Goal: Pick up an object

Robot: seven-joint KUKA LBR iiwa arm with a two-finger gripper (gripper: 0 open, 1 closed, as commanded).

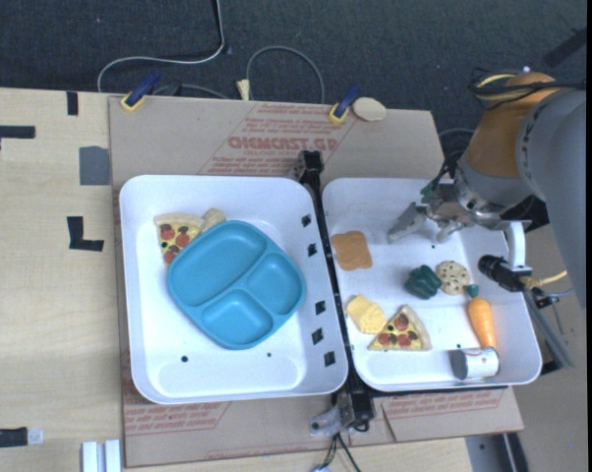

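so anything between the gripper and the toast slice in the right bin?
Nothing visible. The gripper hangs over bare white floor at the back of the right bin, and the toast slice lies just left of it with open floor between. The green pepper and cookie sit nearer the front, off that line.

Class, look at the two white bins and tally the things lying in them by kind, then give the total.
Pizza slices: 2, one in the left bin and one in the right.
Blue divided plate: 1
Toast: 1
Yellow pastry: 1
Dark green pepper: 1
Cookie: 1
Carrot: 1
White cylinder: 1
Total: 9
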